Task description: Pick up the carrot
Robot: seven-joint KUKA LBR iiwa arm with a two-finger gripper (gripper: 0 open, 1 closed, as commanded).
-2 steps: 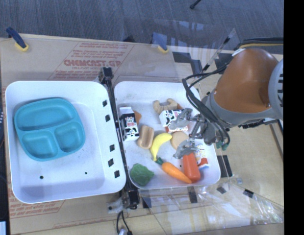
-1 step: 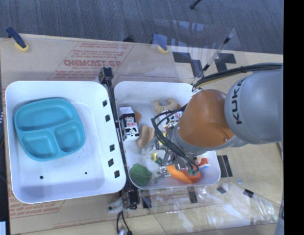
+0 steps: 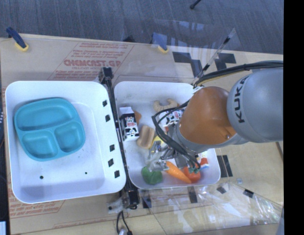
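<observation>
A: So, where was the carrot (image 3: pixel 177 172)?
B: Lying near the front wall of the right bin (image 3: pixel 142 89), beside a green vegetable (image 3: pixel 152 176). Gripper (image 3: pixel 164 154) hung just above it, likely lining up a grasp.
A: Fingers?
B: Couldn't tell, wrist and cables hid them.

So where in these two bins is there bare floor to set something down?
Left bin: bare floor in front of and right of the blue tray. Right bin: a strip along its far wall. Its near end is crowded: carrot, green toy, the hand.
</observation>
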